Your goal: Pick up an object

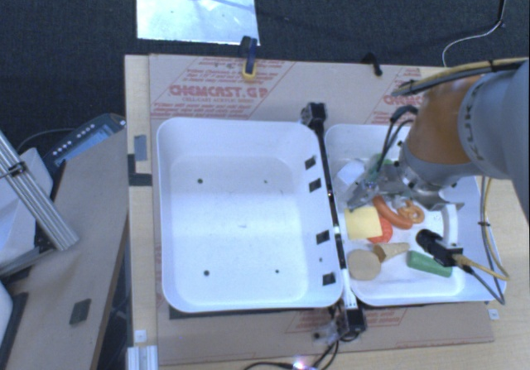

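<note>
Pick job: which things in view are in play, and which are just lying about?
In play: gripper, right bin, yellow block, orange curved piece, tan disc, green block.
Lying about: left bin, yellow clamp, silvery sheet, grey keypad device.
</note>
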`<action>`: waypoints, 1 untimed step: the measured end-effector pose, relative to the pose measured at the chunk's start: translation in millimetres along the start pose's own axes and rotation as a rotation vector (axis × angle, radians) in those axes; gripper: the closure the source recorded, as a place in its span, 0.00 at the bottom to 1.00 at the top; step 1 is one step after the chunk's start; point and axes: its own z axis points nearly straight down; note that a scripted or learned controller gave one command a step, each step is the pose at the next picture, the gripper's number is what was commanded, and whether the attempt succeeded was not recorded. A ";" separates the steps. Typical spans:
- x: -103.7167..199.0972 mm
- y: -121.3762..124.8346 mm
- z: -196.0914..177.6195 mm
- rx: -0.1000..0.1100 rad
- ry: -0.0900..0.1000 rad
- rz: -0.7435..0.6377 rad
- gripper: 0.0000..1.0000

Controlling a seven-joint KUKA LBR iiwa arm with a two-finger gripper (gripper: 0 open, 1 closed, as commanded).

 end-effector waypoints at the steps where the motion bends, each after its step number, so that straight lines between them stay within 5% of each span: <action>1: -4.5 3.1 -17.6 -0.012 -0.005 0.006 1.00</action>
